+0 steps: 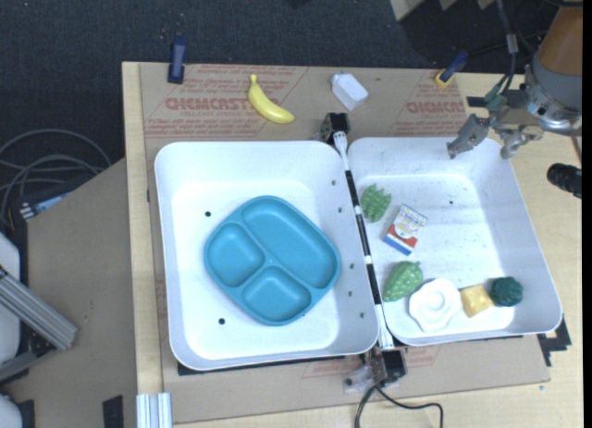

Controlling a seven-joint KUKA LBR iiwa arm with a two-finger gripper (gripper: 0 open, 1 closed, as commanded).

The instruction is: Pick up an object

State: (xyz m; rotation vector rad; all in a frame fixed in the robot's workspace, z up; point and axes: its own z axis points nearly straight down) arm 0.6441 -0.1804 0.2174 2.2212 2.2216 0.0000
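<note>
The left bin (176, 232) holds a blue divided plate (270, 258). The right bin (518, 204) holds a small white carton (404, 230), two green pieces, a white disc and a yellow block. Above its far right corner hangs the end effector (490, 140), fingers apart, holding nothing.

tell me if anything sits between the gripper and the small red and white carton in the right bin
Nothing visible does. The gripper hangs over the right bin's far edge, and only bare bin floor lies between it and the carton.
</note>
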